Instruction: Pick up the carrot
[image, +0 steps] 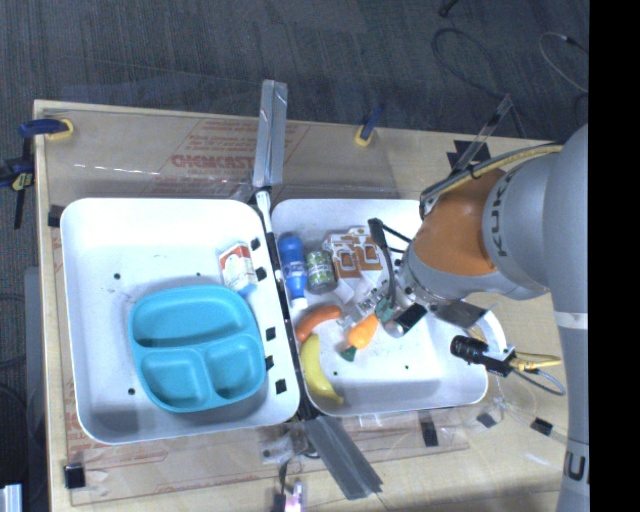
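Camera view: carrot lies in right bin, just right of banana; claw touches its upper end, grip state untellable, positioned for pickup.

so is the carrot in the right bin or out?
In: the carrot lies on the right bin's floor, beside the banana.
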